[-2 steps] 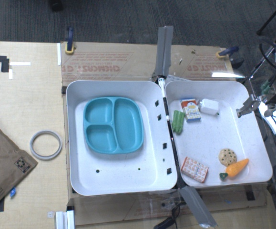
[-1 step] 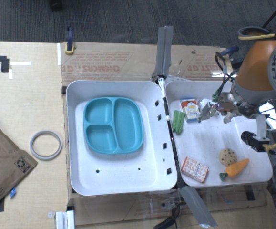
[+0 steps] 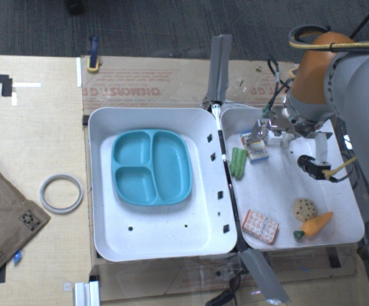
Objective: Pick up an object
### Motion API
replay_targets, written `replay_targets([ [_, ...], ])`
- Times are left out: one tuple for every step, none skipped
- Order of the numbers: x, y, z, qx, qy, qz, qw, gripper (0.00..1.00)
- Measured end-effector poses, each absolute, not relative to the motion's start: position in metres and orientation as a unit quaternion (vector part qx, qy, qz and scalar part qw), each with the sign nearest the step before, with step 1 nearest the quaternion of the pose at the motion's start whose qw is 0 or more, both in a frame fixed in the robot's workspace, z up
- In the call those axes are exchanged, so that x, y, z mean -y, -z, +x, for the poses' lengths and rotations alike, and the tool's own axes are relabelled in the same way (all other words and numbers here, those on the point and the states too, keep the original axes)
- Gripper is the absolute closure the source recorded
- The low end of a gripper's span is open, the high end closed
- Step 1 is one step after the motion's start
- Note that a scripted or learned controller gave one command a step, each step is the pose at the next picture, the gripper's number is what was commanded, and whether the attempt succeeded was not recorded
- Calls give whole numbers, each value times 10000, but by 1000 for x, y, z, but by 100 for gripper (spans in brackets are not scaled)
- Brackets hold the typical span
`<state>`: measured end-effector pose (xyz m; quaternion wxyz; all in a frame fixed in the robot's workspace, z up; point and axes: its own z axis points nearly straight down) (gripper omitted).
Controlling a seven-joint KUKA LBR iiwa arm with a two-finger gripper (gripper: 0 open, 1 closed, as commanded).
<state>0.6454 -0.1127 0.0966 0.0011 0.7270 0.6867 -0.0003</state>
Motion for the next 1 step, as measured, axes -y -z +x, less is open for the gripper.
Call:
replay_targets([
  [99,-97,646,-6714,-6,7411,30,0],
])
